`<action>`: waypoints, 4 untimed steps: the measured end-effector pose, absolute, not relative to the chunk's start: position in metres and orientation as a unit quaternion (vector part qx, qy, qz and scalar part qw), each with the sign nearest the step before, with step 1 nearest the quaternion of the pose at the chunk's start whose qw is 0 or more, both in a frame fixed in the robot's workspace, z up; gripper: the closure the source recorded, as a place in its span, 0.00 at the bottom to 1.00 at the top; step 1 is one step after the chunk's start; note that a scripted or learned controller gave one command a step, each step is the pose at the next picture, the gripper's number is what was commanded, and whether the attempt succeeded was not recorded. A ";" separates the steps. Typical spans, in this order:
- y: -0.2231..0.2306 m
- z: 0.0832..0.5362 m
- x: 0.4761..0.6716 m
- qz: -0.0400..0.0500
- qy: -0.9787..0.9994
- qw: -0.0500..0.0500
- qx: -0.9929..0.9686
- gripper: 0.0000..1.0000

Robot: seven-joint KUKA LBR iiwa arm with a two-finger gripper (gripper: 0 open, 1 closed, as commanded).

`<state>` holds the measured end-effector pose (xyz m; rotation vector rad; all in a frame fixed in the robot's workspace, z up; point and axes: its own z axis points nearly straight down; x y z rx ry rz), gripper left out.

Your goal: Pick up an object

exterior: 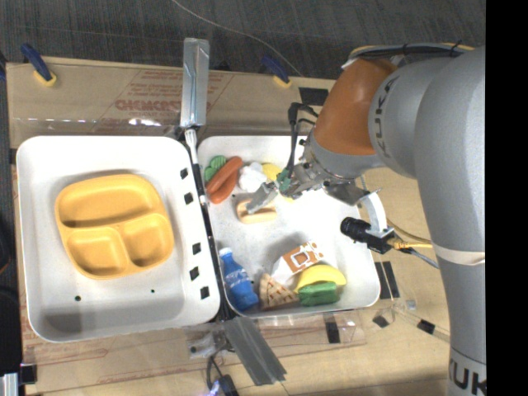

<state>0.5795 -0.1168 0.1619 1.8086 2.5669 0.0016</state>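
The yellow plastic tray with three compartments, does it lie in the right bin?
No, the yellow plastic tray lies in the left white bin, apart from the toys.

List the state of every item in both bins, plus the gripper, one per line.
Yellow divided tray: flat in the left bin, nothing on it.
Hot dog: lying at the right bin's upper left corner.
Blue bottle: lying on its side, lower left.
Yellow and green toy: resting at the lower edge.
Gripper: low over the right bin, fingers unclear.

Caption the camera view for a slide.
KUKA arm's gripper reaches into the right bin of toy food; yellow tray in left bin.
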 end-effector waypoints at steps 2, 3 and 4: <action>-0.089 0.196 0.606 0.002 0.828 0.003 0.561 0.00; -0.118 0.158 0.633 -0.001 0.802 -0.001 0.597 0.00; -0.115 0.139 0.615 0.000 0.846 -0.002 0.534 0.00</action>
